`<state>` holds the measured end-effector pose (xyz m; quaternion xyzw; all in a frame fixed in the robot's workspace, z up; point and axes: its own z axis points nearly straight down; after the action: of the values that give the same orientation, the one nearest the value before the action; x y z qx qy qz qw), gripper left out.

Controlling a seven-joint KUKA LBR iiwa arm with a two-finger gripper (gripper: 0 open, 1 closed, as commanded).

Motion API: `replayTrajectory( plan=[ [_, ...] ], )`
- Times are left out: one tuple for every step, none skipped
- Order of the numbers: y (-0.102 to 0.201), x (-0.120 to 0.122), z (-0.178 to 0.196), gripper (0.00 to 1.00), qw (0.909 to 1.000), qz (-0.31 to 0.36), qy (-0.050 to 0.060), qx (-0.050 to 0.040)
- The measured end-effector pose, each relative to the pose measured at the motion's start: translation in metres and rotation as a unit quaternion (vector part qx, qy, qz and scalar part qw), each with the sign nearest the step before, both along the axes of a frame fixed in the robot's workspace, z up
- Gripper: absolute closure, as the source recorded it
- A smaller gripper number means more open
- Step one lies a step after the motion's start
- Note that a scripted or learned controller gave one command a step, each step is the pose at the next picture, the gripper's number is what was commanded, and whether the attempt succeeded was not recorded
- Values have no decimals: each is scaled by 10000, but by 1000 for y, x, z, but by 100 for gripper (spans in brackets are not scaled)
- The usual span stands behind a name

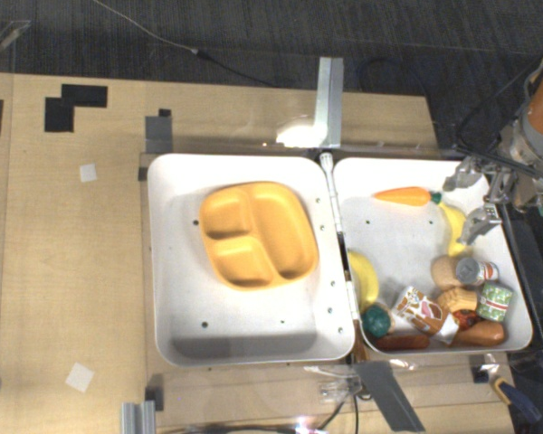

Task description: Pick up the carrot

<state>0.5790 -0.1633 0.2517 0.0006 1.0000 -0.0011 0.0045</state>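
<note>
**Carrot lying free in the right bin, claw spread beside it**

I see one carrot (402, 195), in the right bin (391, 242), close to that bin's far wall. Its long axis runs nearly level across the frame, parallel to that far wall. The tapered orange tip points toward the divider between the bins; the green stem end points toward the arm's side. It lies flat on the bin floor, apart from the other items.

The gripper (471, 204) sits at the right bin's far-right corner, just beside the carrot's green end. Its two fingers stand spread, one near the stem end and one lower, over a yellow item. Nothing sits between them, so the claw is open and holding nothing. The arm (541, 120), with its orange band, enters from the right of that bin.

Count in the right bin, carrot aside: one yellow banana-like piece (452, 226) under the gripper, one yellow rounded item (365, 277) against the divider, one dark green ball (376, 320), one reddish sausage-shaped item (404, 341), one small printed carton (416, 310), two small cans (476, 271) at the near-right corner, and a few brown bread-like pieces I can't count reliably, since they are crowded together.

Left bin (176, 269): one yellow divided tray (254, 233), three compartments, lying tilted toward the middle.
</note>
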Motion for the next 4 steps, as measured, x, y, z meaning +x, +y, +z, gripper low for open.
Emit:
replayTrajectory(
  plan=[
    [29, 64, -85, 0, 9984, 564, 25, 17],
    [44, 90, -161, 0, 9965, 839, 46, 10],
    [56, 92, -162, 0, 9885, 1515, 14, -23],
    [57, 96, -146, 100, 9882, 1532, -81, -40]
  ],
)
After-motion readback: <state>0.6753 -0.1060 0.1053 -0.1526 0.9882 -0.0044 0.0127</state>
